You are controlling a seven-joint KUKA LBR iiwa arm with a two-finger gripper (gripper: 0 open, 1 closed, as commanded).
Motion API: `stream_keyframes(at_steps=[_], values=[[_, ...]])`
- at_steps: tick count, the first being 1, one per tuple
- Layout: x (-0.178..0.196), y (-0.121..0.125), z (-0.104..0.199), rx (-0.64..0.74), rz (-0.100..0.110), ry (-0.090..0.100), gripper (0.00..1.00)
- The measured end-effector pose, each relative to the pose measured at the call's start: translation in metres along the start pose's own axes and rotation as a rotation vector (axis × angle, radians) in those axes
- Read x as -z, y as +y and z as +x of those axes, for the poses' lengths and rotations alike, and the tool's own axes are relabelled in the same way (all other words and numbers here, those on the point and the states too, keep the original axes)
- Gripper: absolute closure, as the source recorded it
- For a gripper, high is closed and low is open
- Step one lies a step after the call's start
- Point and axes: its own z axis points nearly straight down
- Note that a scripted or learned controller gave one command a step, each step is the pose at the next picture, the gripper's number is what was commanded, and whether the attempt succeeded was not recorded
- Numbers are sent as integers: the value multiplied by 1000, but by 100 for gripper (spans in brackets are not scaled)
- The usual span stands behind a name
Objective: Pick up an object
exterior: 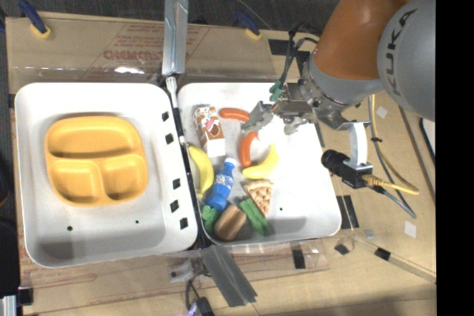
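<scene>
My gripper [274, 120] hangs over the upper middle of the right bin [311, 196], its fingers open with nothing between them. Just left of it lies a red sausage [234, 115]. Below it are an orange carrot-like piece [246, 150] and a small yellow banana [261, 166]. A brown and white carton [209, 127] lies along the bin's left side, with a larger banana [200, 168] and a blue bottle [221, 185] below it. Towards the front sit a waffle wedge [260, 196], a brown bun [229, 222] and a green vegetable [255, 217].
The left bin [44, 233] holds a yellow divided tray [96, 158]. A grey divider strip [175, 33] runs up between the bins at the back. The right half of the right bin is bare white floor.
</scene>
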Motion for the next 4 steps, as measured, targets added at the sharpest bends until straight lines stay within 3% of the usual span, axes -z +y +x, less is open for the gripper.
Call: stream_keyframes(at_steps=[1,2,3,4], values=[[-110,-41,7,-30,8,2,0],[-190,-18,-12,-68,-2,1,0],[-181,-18,-13,-66,0,1,100],[-89,-11,65,-452,-3,3,100]])
